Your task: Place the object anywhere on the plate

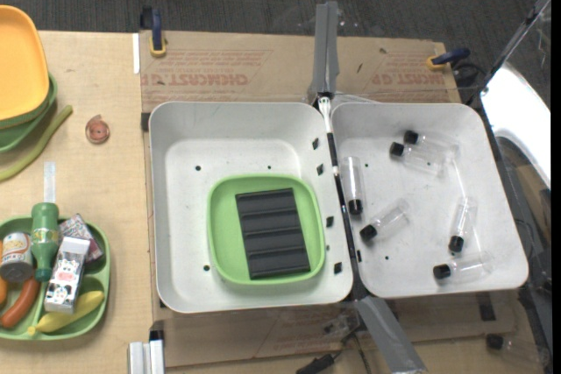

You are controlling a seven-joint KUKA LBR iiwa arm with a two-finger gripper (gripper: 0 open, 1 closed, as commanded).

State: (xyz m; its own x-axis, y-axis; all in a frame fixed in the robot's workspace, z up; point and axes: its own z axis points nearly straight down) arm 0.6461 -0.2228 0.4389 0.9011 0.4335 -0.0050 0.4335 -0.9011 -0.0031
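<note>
A green square plate (224, 228) lies in the left white bin (175, 188), toward its front. On the plate rests a black ridged rectangular block (273, 232), flat and roughly centred. The right white bin (491, 188) holds several clear vials with black caps: one (352, 184) along the left wall, one (384, 222) near the middle, one (422, 149) at the back, one (458, 226) toward the right and one (460, 268) at the front right.
A metal divider post (325, 48) stands behind the seam between the bins. Left of the bins are stacked yellow and green plates (19, 79), a small pink disc (97, 130) and a green tray of toy food (53, 285). A white cover (519, 114) is at the right edge.
</note>
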